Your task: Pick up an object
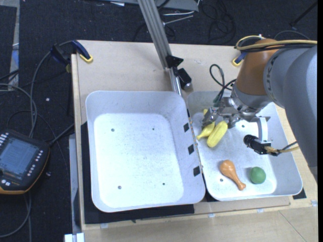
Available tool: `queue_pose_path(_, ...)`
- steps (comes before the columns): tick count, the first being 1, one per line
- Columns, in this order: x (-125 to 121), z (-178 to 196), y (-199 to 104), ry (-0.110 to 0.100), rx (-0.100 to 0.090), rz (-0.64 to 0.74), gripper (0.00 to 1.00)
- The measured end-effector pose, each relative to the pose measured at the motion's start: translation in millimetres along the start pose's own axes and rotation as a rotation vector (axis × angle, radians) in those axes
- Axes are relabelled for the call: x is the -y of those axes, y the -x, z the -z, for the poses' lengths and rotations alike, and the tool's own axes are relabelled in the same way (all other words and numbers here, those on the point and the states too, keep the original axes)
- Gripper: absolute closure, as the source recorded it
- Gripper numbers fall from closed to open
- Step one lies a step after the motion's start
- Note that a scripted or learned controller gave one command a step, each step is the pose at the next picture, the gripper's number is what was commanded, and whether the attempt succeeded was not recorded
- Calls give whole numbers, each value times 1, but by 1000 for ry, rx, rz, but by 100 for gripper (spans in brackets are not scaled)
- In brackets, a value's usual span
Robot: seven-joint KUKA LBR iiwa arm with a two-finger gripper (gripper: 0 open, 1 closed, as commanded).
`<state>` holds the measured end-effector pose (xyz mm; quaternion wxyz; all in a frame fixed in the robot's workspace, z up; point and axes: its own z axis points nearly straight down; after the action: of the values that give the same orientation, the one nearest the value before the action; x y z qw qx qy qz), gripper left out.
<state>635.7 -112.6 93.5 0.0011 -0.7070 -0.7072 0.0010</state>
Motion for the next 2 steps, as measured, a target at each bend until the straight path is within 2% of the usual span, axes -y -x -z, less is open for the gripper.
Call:
queue_pose_path(1,-1,12,0,4,0,0,100)
queue_pose_path(2,6,70,-4,8,1,0,100)
